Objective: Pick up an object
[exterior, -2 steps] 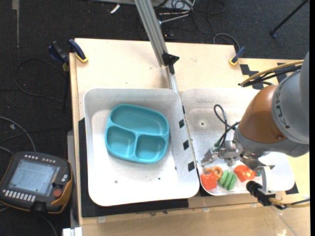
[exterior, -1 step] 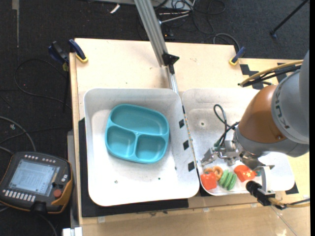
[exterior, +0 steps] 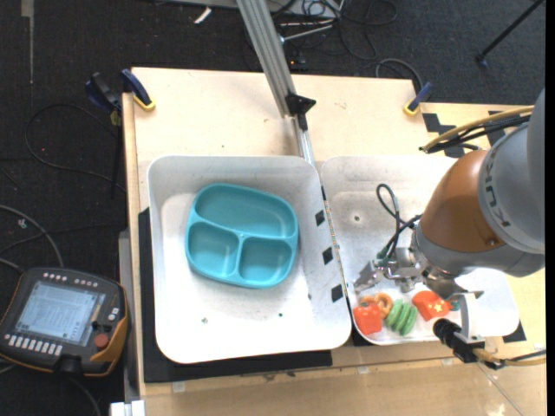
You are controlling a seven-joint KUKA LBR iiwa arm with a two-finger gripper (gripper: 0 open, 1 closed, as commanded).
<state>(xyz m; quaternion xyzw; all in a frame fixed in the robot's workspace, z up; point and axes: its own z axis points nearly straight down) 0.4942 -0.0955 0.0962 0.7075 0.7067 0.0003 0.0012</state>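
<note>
In the right bin [exterior: 347, 199], several small toy foods lie near the front edge: a red pepper [exterior: 368, 320], a green ridged piece [exterior: 401, 317], a red piece [exterior: 428, 304] and a small orange ring [exterior: 379, 301]. My gripper [exterior: 387, 271] hangs low over the bin, just behind and above these pieces. The grey arm with its orange band [exterior: 455, 211] covers most of the bin's right half. I see nothing held in the gripper.
The left bin [exterior: 173, 328] holds a teal divided plate [exterior: 242, 234] in its middle. A slanted metal pole [exterior: 273, 55] comes down to the wall between the two bins. A teach pendant [exterior: 61, 316] lies off the bench at the left.
</note>
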